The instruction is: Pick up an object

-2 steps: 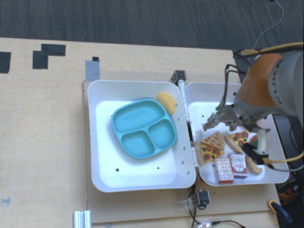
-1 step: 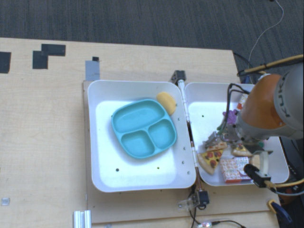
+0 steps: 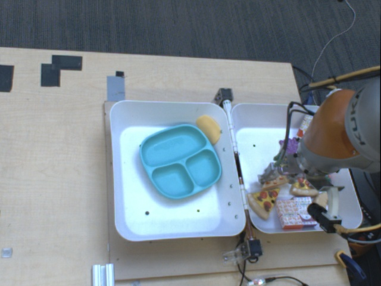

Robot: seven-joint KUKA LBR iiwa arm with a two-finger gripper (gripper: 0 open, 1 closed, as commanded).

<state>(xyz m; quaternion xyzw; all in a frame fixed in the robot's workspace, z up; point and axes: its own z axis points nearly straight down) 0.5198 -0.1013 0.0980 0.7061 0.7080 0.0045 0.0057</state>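
My gripper (image 3: 275, 174) hangs low in the right bin (image 3: 256, 137), under the grey arm with its orange band (image 3: 333, 127). It sits just above a toy pizza slice (image 3: 262, 200) lying by the bin's front left corner. A second pizza slice (image 3: 304, 188) lies right of the gripper, partly under the arm. A red and white box (image 3: 294, 212) rests at the bin's front. A small purple piece (image 3: 291, 145) shows beside the wrist. The arm hides the right half of this bin.
The left bin (image 3: 125, 177) holds a blue three-part plate (image 3: 180, 161) and a yellow rounded object (image 3: 209, 128) at its back right corner. A raised divider (image 3: 234, 154) separates the bins. Cables (image 3: 250, 252) lie at the bench's front edge.
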